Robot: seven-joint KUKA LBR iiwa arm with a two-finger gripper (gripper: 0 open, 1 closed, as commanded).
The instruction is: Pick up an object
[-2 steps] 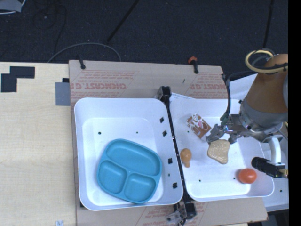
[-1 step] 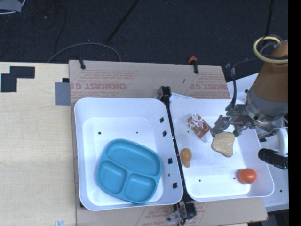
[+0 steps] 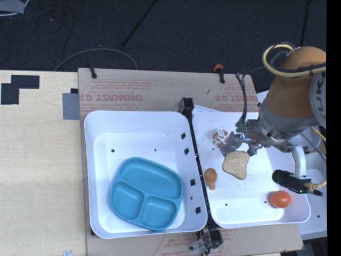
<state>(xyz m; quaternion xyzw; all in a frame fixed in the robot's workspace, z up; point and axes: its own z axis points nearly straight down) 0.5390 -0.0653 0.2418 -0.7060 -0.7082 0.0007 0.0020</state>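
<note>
Toast slice (image 3: pixel 236 165) lies in the right bin (image 3: pixel 250 217) toward its far edge, touching just beneath the gripper (image 3: pixel 234 143), whose finger spread I cannot tell.

Both white bins (image 3: pixel 96 143) look like smooth, slightly glossy plastic to me. The blue divided plate (image 3: pixel 146 193) in the left bin is matte plastic. Under them I see printed brown cardboard (image 3: pixel 138 92) on a pale wood bench (image 3: pixel 37 164). The arm's orange band (image 3: pixel 295 84) looks satiny.
</note>
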